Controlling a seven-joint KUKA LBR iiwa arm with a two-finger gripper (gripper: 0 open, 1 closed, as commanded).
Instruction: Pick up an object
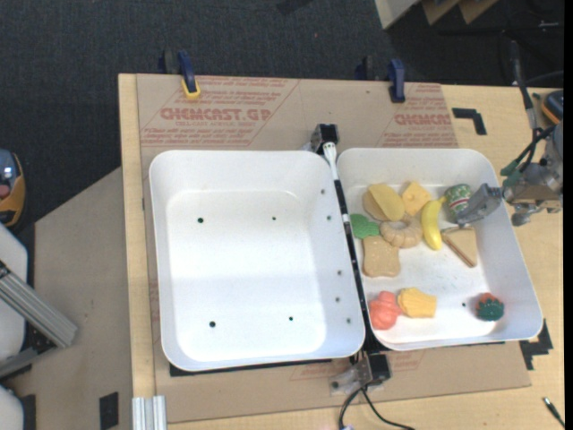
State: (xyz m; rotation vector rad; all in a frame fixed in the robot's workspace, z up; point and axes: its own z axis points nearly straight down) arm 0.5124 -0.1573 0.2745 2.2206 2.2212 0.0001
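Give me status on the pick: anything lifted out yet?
Done: the gripper has reached into the right bin near its far right side, beside the green-and-white object. In hand: nothing visibly between its fingers; whether it grips is unclear. Left: the grasp and lift. The banana, the yellow pieces and the red-green item all lie in the bin.

— What is seen of the bench [269, 106]?
— A brown board top is shown, printed with red lettering and held by two blue clamps [188, 70] at the far edge.
— And what is borne on it?
— Two white bins are set side by side, touching: the left bin [170, 267] and the right bin [515, 276].
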